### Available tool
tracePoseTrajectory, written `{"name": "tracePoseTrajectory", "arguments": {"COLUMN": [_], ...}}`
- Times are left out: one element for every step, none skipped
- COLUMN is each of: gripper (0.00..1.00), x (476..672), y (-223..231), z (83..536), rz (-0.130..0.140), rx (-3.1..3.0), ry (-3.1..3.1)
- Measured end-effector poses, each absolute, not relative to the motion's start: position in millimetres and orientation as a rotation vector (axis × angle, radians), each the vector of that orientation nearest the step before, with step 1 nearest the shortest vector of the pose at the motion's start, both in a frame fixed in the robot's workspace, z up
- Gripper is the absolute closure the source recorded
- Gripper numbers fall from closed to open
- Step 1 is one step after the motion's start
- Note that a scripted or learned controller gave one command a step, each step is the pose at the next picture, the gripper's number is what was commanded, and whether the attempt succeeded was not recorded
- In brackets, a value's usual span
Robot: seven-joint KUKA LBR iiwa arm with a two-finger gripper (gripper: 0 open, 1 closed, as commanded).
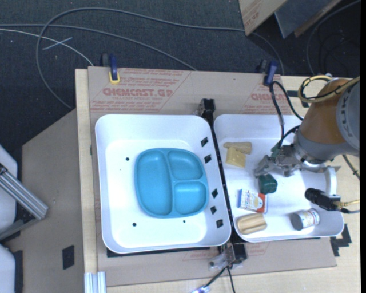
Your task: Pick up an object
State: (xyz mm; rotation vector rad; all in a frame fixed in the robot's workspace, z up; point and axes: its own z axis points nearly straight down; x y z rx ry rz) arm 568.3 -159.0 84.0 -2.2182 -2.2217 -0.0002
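White bins (108, 171): 2 | blue tray (170, 182): 1 | right-bin items: 5 | hand (269, 171) over green object (267, 184), grip unclear

The floor (40, 74) is covered with a dark carpet; thin grey cables (68, 34) lie in loops on it; the bench (86, 171) has a pale brown board on top with red print; two clamps (114, 68) hold its far edge; a cardboard box (260, 14) stands at the top; a metal rail (20, 194) is at the left; the light is even.
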Motion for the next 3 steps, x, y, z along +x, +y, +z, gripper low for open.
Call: {"name": "tracePoseTrajectory", "arguments": {"gripper": [1.0, 1.0, 1.0], "x": [568.2, 561.2, 554.2], "y": [-159.4, -160.9, -160.0], "z": [96.1, 143.2, 190.8], "rz": [-0.002, -0.003, -0.004], "rx": [-2.22, -2.224, -2.224], "ry": [-2.221, -2.223, -2.225]}}
